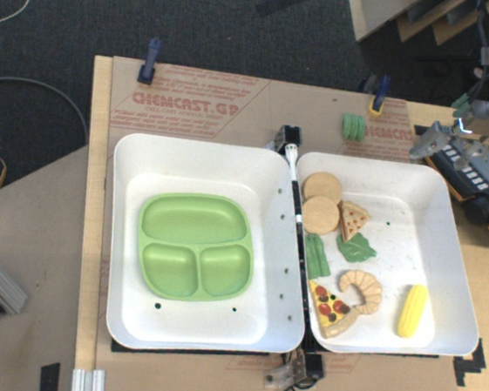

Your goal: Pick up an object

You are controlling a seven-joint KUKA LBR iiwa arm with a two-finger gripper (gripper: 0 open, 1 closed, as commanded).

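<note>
Ideally the gripper (433,142), whose jaw state I cannot tell, descends over the isolated corn cob (412,310), well apart from the shrimp (363,290).

Red print is showing on the brown cardboard sheet (238,102) lying under the two bins. Largest line is reading "CHEMCAST G.P", upright, at the sheet's far left portion. Smaller red lines above and below it are running too fine to read. Similar red print is repeating at the far right of the sheet near the green clip, partly covered and illegible.
</note>
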